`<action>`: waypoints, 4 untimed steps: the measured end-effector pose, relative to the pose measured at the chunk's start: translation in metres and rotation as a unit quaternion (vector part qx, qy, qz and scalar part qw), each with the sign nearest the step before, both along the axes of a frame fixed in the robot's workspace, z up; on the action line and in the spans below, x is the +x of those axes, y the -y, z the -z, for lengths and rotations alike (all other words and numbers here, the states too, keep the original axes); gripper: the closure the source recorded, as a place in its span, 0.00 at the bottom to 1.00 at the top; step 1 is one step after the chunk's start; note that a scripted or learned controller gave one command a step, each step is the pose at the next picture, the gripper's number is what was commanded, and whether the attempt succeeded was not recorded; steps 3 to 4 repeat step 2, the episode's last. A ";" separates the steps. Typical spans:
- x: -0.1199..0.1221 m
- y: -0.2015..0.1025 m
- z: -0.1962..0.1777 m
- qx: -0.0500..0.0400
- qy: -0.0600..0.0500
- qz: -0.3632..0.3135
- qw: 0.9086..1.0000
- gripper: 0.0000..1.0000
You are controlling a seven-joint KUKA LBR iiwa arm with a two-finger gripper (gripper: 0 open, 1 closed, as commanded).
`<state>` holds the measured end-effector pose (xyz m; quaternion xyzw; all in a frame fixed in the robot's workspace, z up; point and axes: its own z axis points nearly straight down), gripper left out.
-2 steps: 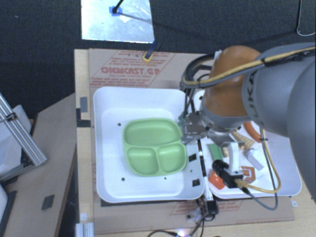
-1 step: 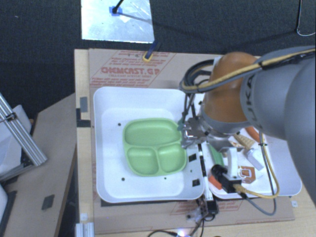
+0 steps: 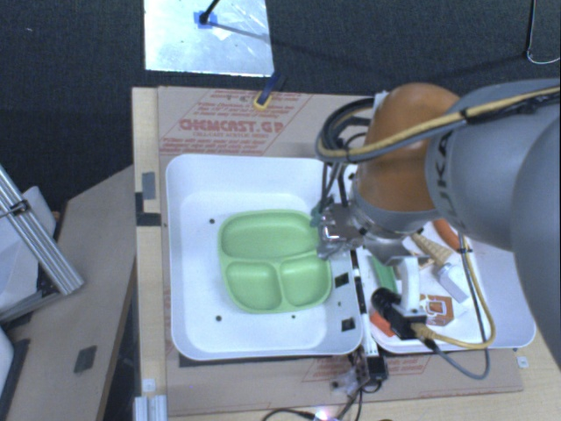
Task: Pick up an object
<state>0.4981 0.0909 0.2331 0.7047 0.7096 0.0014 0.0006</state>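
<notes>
Green divided tray (image 3: 273, 262) flat in centre of left bin (image 3: 188, 235), its right edge near the bin's right wall. Gripper (image 3: 326, 231) low over tray's upper right corner; jaw state cannot be told. Orange (image 3: 445, 231), green (image 3: 382, 274) and white (image 3: 450, 282) items in right bin (image 3: 513, 327), partly hidden by arm (image 3: 491, 174).

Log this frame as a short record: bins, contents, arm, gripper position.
left bin: white, shallow, holds one green divided tray
tray: three compartments, lying flat, right of the bin's centre
right bin: white, largely covered by the arm; small mixed items, among them an orange piece and a green piece
arm: grey with orange band, reaching in from the right
gripper: low at the tray's upper right edge, near the divide between bins
grasp: cannot tell from this view
</notes>
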 end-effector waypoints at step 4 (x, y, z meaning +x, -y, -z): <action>-0.001 0.005 -0.001 0.000 -0.001 0.001 1.000 1.00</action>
